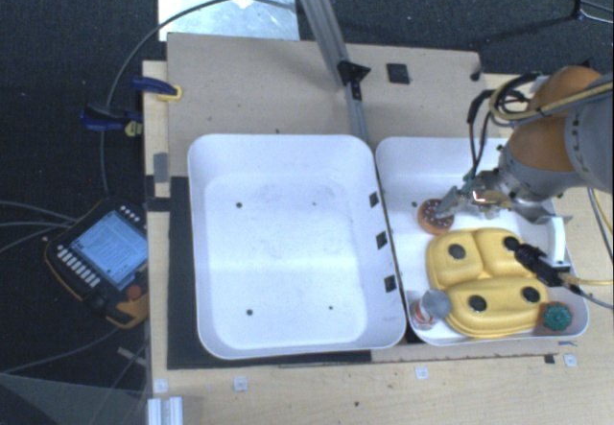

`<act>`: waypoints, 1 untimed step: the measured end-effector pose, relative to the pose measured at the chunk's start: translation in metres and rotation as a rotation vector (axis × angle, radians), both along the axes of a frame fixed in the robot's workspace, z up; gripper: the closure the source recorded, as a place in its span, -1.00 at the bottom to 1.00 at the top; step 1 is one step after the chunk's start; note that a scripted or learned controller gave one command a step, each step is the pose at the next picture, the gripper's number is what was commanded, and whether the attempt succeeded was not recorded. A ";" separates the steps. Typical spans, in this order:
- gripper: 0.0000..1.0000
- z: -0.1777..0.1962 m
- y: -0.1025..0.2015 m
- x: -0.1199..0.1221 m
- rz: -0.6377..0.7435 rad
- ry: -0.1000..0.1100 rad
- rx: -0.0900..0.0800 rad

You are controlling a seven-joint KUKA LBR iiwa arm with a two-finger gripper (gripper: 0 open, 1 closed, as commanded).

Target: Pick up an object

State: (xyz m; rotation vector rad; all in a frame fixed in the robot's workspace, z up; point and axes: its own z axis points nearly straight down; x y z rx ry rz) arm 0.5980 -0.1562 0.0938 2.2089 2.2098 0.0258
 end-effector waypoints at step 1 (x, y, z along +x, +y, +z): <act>1.00 0.014 0.001 0.002 0.003 -0.006 -0.001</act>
